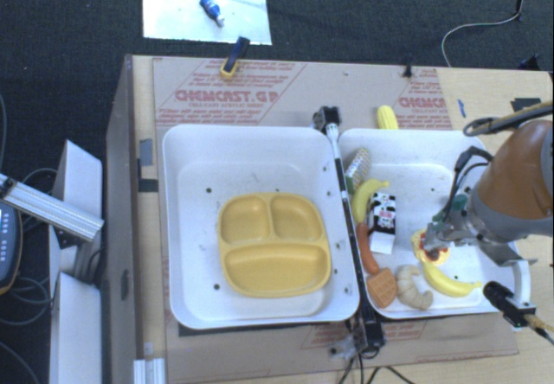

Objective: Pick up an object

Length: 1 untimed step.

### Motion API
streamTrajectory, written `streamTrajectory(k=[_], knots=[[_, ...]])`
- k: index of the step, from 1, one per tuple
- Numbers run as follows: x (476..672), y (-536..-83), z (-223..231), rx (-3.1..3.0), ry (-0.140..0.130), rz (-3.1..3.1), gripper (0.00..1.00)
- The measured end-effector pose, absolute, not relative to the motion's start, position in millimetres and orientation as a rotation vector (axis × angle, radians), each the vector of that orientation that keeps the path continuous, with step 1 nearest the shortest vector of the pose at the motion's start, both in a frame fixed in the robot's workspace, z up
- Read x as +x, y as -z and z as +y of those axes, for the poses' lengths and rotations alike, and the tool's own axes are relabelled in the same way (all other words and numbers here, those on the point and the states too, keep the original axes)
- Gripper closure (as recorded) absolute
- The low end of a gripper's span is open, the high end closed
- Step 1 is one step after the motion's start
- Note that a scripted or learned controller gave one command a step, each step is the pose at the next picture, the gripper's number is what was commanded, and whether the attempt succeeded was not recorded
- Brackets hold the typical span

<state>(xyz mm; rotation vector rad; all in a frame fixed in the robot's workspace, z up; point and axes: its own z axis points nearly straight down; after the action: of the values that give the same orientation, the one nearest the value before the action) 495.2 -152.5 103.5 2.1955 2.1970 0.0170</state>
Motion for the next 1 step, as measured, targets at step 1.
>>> streamTrajectory(k=[1], knots=[[487.2,-163.9,-206.7,2.218,-0.001,2.218,1.00]])
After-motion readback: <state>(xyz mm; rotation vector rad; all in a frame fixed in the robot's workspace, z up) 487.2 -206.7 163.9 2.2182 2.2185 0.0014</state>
